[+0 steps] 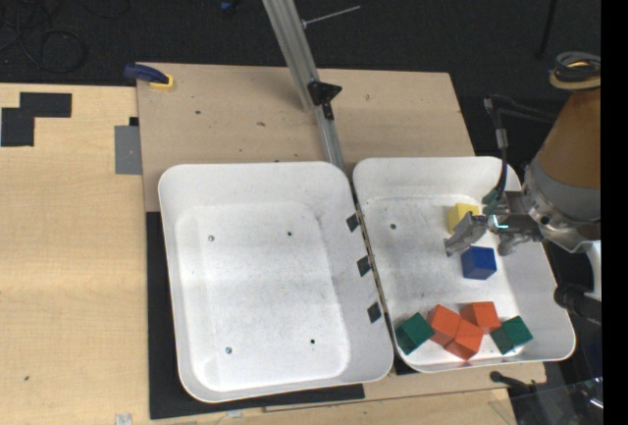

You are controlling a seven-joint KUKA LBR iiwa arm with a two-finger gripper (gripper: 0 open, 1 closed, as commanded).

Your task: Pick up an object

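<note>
Gripper low among the blocks in the right bin

While the gripper (475, 229) hangs low in the right bin (417, 192), I cannot tell how wide it is or if it holds anything. It sits between a yellow block (460, 214) and a blue block (479, 263), so either looks easy to reach. Near the front wall, green (414, 331) and orange blocks (459, 327) crowd together and look harder to grab. Bare floor to the side leaves room to move. Beside it is the left bin (260, 286)
</note>
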